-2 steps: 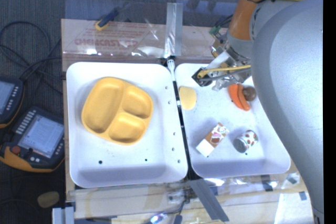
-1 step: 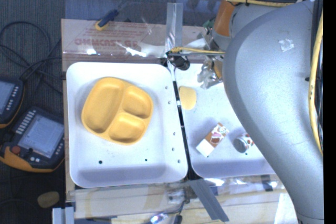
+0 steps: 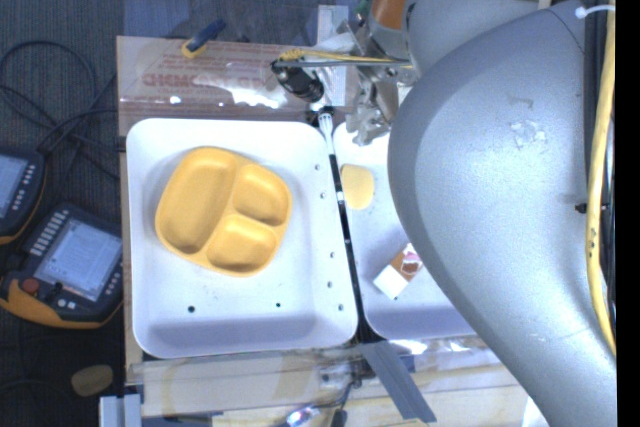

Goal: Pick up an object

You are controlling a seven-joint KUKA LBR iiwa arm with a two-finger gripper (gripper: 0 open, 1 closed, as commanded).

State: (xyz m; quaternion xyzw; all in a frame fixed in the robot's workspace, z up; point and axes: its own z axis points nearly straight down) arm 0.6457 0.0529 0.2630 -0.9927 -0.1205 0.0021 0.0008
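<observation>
- We record two white bins side by side on the bench: the left bin (image 3: 300,315) and the right bin (image 3: 375,235). Their inner walls run close together down the middle.
- The left bin carries one thing, a yellow plate (image 3: 222,210) with three compartments. It lies flat and open side up near the bin's centre, clear of all four walls.
- The right bin carries a small yellow disc (image 3: 357,187), lying flat just beside its left wall, toward the far edge.
- Also in the right bin is a small block (image 3: 398,273), white with a brown and red face. It lies toward the near-left corner, well apart from the disc.
- The block's right end meets the outline of the arm; we cannot tell whether the two touch.
- The arm (image 3: 500,165), grey with an orange band, reaches in from the right and covers most of the right bin.
- The gripper (image 3: 368,115) stands at the far-left corner of the right bin, about over its far edge. It is apart from the disc and well apart from the block and the plate.
- We cannot tell the gripper's state — apart, together or clamped on something — as its end is too cluttered to read.
- Beyond the far edge of the left bin lies a cardboard sheet (image 3: 190,75) with red print. A small blue and yellow thing (image 3: 203,35) rests at the sheet's far edge.
- Off the bench to the left, a pendant (image 3: 70,260) with a screen lies on the dark floor among black cables.
</observation>
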